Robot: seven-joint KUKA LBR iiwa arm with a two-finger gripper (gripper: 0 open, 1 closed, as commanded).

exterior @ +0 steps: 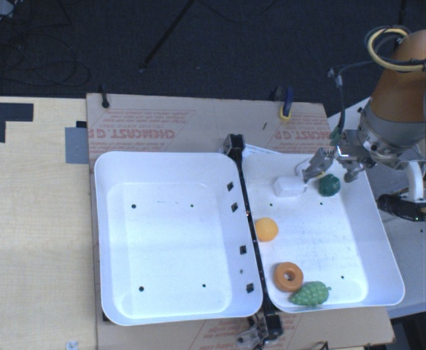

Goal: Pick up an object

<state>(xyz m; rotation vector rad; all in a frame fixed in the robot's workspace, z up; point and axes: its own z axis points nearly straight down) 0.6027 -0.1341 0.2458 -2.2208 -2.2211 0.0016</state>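
Hand (pixel 335 168) sits upper right over the right bin (pixel 377 228), fingers spread, nothing gripped, dark green ball (pixel 330 185) just below it.

Arm (pixel 397 86) in from right, gripper (pixel 333 168) over right bin (pixel 373 232) far end | dk green ball (pixel 329 185) just below | white block (pixel 289 187) near | orange ball (pixel 266 230), ring (pixel 289 275), green bunch (pixel 309 294) toward the near edge | left bin (pixel 103 195) beside it
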